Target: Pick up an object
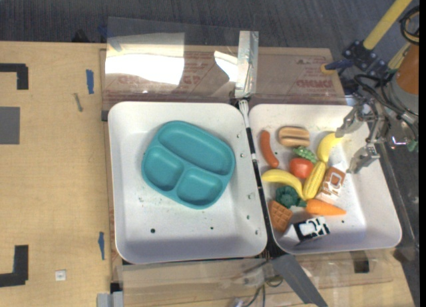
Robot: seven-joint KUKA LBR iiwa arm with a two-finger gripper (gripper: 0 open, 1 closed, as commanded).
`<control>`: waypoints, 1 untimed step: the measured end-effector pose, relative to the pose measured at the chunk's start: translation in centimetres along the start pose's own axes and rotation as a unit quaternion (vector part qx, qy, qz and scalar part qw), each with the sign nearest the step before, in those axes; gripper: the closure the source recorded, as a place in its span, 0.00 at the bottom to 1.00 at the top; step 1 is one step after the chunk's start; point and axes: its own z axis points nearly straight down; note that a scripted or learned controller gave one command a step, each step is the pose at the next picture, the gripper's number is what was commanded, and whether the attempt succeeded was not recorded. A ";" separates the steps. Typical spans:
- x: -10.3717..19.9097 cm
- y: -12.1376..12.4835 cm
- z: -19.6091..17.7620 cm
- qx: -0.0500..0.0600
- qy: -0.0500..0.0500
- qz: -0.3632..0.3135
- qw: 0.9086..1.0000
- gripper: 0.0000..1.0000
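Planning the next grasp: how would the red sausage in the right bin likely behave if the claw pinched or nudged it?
The red sausage looks like moulded toy plastic, so probably stiff and light. Its smooth, rounded, slim shape suggests it could slip from a pinch or roll sideways if nudged. It lies flat near the right bin's left wall, apart from the hot dog, which may leave little room on that side.

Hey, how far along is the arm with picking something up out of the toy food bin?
Nothing looks picked yet. The gripper sits open and holds nothing at the right bin's far right side, near the lemon. The banana, carrot and hot dog lie in the bin. Closing on a toy and lifting remain.
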 end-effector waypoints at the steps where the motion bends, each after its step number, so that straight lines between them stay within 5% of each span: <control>1: -1.6 1.1 8.4 0.002 -0.014 0.048 0.999 0.00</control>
